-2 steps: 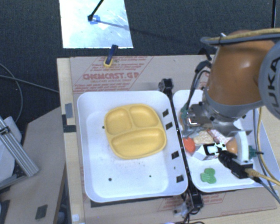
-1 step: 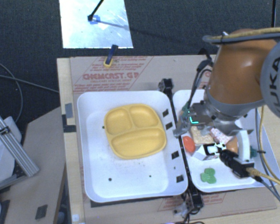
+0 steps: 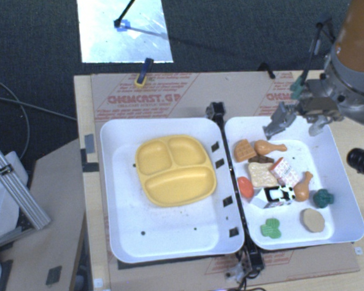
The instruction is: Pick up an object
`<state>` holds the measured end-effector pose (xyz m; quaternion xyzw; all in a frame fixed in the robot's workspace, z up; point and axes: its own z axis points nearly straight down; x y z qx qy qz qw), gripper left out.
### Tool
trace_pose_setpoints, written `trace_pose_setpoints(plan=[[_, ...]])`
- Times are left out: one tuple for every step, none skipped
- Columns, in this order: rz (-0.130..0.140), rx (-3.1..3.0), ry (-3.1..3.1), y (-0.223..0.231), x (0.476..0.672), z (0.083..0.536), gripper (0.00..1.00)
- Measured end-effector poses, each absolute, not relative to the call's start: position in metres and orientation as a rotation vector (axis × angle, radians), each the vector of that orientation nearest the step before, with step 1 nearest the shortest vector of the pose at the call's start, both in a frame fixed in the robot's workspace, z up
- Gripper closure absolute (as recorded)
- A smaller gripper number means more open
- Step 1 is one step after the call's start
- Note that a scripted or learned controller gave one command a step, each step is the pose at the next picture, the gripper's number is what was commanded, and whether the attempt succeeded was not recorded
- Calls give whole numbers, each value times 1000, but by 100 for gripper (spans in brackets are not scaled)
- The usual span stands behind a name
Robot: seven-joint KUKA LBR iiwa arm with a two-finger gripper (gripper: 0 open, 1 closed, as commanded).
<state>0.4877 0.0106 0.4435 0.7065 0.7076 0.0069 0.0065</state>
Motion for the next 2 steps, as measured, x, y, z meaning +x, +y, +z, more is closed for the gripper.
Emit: trace_pose_setpoints(plan=[[-7, 2213, 2237, 83, 487, 333, 0], [34, 2201, 2232, 168, 487, 498, 0]])
